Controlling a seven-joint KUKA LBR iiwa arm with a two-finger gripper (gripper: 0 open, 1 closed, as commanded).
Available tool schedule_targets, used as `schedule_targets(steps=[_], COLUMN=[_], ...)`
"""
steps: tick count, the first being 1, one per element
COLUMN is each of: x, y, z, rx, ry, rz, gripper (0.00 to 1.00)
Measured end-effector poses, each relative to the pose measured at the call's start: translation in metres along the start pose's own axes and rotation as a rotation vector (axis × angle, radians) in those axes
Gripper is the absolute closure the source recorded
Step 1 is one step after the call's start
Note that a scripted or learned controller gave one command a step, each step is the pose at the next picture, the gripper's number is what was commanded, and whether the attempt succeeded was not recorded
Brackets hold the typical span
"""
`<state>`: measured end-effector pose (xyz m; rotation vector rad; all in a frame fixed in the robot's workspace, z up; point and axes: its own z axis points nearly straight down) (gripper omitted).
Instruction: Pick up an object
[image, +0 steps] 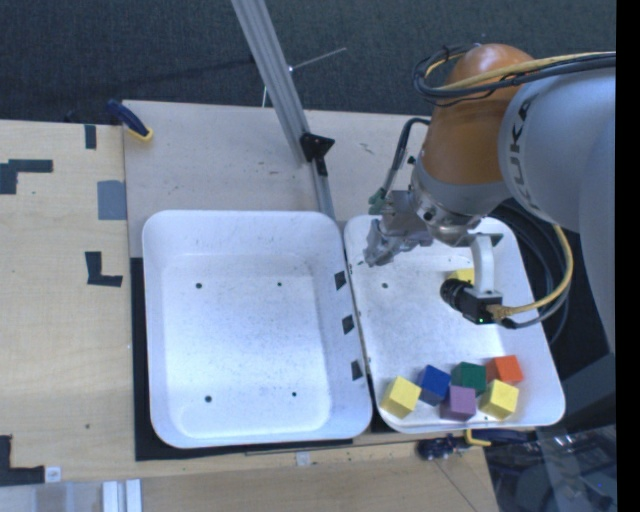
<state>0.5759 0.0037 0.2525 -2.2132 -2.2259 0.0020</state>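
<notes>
Several small blocks lie bunched at the near end of the right bin (400, 320): a yellow block (402, 396), a blue block (435, 383), a purple block (461, 401), a green block (467, 376), an orange block (506, 369) and another yellow block (501, 399). One more yellow block (462, 275) peeks out beside the arm's wrist. My gripper (379, 249) hangs over the far left part of the right bin, well away from the block cluster. I see nothing between its fingers.
The left bin (240, 330) stands beside the right one, sharing a middle rim. A slanted metal pole (290, 100) rises behind the bins. The grey and orange arm and its cables cover the right bin's far right side.
</notes>
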Motion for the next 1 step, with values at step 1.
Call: schedule_targets(steps=[1], x=[0.0525], y=[-0.0115], z=[0.0175], rx=[0.001], ry=[0.000], rz=[-0.001], gripper=[1.00])
